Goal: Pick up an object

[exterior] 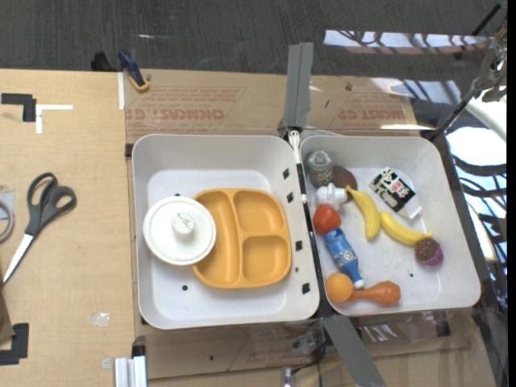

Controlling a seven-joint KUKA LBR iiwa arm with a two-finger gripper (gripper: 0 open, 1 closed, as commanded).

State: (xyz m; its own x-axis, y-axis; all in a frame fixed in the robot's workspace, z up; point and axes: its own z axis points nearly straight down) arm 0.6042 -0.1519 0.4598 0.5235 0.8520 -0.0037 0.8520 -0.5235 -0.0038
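Two white bins sit side by side on the bench. Left bin (149, 297) holds a yellow divided tray (246, 236) and a round white lid (179, 230) that overlaps the tray's left edge. Right bin (455, 240) holds the loose items: two bananas (385, 218), one lying at an angle against the other; a blue bottle (343, 256) with a red cap end (326, 218); an orange gourd-shaped toy (364, 291) along the near wall; a small purple ball (429, 251) just beside the tip of one banana; a black-and-white packet (393, 189) toward the far right; a small jar (320, 166) and a brown round item (345, 177) near the divider. Scissors (40, 208) lie on the bench well to the left of the bins.

Gripper: state cannot be told from this view.

Step judged: the very start. No object is lifted; all candidates rest in the bins. Task not yet begun in any visible sense.

Next move calls for: choosing a target with room around it. The purple ball and the packet have the most open floor beside them. The bottle, cap and gourd lie close together, so a descent there risks clipping a neighbour. The bananas curve and may roll under a pinch.
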